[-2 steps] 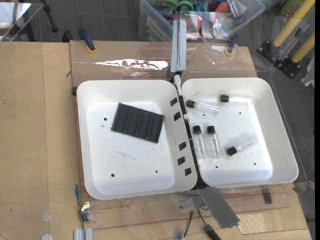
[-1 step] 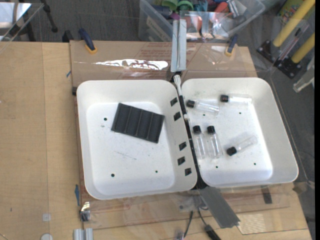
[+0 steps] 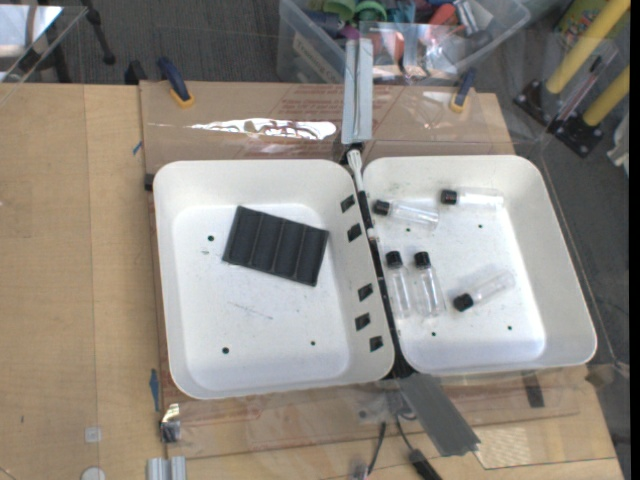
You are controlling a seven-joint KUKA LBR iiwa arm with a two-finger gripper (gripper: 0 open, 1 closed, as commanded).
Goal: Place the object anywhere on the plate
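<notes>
text: none legible | brown sheet [image 3: 300, 103] behind the bins: faint reddish print, too blurred to read | clear vials [image 3: 427, 286] in right bin [image 3: 560, 268]: no readable labels | dark ribbed plate [image 3: 275, 245] in left bin [image 3: 190, 268]: no markings

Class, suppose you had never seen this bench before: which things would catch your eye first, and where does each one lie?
The dark ribbed plate stands out most, lying flat and slightly askew in the left bin. Next come the clear vials with black caps, five of them scattered on their sides across the right bin. Beyond the bins, a clear tub of colourful toys sits at the top of the view.
</notes>
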